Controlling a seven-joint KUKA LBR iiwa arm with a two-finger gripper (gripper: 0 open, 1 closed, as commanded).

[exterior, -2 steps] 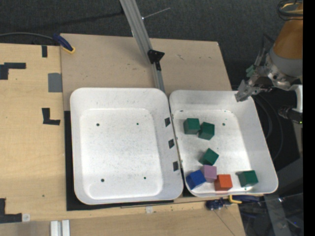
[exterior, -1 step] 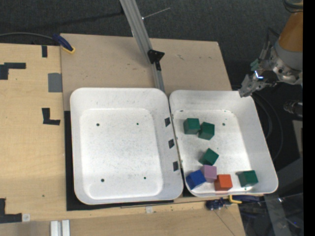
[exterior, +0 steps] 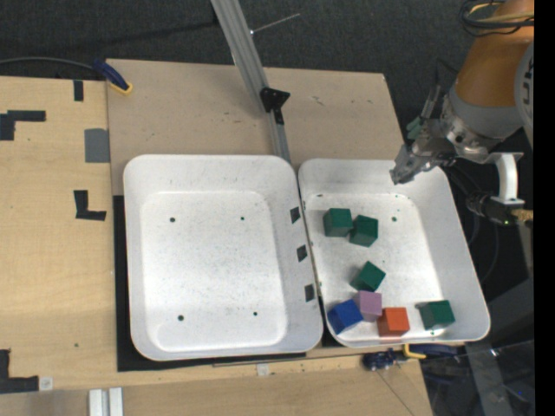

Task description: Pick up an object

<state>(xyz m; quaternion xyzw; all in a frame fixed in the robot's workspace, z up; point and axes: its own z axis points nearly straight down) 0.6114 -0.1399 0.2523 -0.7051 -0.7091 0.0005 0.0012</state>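
1. You had the gripper [exterior: 406, 173] poised over the far edge of the right bin [exterior: 460, 258], with nothing caught in it. From this slant you could not tell whether it stood spread or closed.
2. Every candidate lay in that right bin: two green cubes [exterior: 338, 222] touching each other just nearer than the gripper, a third green cube [exterior: 370, 276] alone near the bin's middle, and a fourth [exterior: 436, 314] by its near right corner.
3. Along the bin's near wall sat a blue cube [exterior: 344, 315], a lilac cube [exterior: 370, 303] and an orange cube [exterior: 395, 321], packed together.
4. That made seven pieces: four green, one blue, one lilac, one orange.
5. To do the step well, you should probably have chosen the lone middle green cube, since it had free space on every side.
6. You would have wanted to descend straight over it, square to its faces, and avoid the crowded trio.
7. The left bin [exterior: 139, 232] needed no visit.
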